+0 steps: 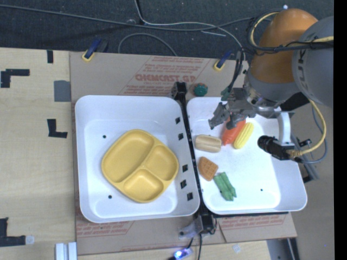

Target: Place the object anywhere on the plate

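Gripper (230,118) hangs over the right bin (282,199), just above the carrot (232,134) and corn (243,135); how it stands I cannot tell. Crowded toys risk a double or glancing grab. Yellow plate (140,166) lies in the left bin (89,145).

Red print on the cardboard sheet (157,75) is too blurred to read.

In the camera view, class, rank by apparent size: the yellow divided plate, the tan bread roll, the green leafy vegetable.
1. Yellow divided plate, largest by far.
2. Tan bread roll and green leafy vegetable look alike in size; no ranking.
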{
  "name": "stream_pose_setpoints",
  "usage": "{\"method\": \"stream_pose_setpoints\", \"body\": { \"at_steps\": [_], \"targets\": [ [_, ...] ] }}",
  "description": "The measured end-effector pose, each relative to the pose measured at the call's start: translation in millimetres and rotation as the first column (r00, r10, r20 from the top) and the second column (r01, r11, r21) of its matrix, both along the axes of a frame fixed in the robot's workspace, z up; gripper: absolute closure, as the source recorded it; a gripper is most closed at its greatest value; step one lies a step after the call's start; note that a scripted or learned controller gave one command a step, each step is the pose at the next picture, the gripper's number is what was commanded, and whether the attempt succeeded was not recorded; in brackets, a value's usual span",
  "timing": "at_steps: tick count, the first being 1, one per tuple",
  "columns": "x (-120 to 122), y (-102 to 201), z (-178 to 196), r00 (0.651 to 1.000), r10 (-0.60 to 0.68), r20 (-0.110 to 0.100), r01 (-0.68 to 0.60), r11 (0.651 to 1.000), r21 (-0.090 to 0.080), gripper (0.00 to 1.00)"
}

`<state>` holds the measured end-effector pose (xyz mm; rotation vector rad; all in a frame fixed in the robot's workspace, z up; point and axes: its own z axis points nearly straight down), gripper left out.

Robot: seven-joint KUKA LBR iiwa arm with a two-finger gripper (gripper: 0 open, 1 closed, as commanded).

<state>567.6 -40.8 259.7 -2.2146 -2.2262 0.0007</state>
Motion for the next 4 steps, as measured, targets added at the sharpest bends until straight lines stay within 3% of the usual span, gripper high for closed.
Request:
{"method": "stream_pose_setpoints", "body": {
  "at_steps": [4],
  "targets": [
    [46.5, 182.5, -37.9, 1.000, 0.000, -0.001, 0.000, 1.000, -0.001, 1.00]
  ]
}}
